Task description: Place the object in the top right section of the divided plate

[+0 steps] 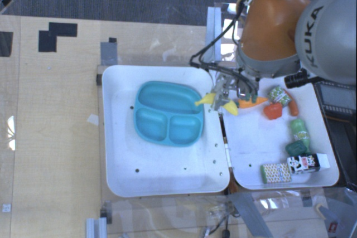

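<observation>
Nearest the camera, at the front edge of the right bin, we note a patterned small box lying beside a black-and-white carton, the two almost end to end. Just behind them sit a dark green item and a light green bottle-shaped item, then a red block, an orange piece and a green-and-red item toward the back of that bin. A carrot-like orange object lies near the bin's back left corner. In the left bin we record the blue divided plate, set toward the back right of the bin, with one long section at the rear and two smaller sections at the front. The gripper sits low over the seam between the two bins, below the orange band and grey arm reaching in from the right. We see a yellow object, banana-like, between its fingers; the gripper is closed around it. One yellow end reaches the right rim of the plate at its rear section, the other end points down over the seam. Whether the object touches the plate we cannot tell. Both bins rest on the pale wooden table, which carries black markers at the back left.
</observation>
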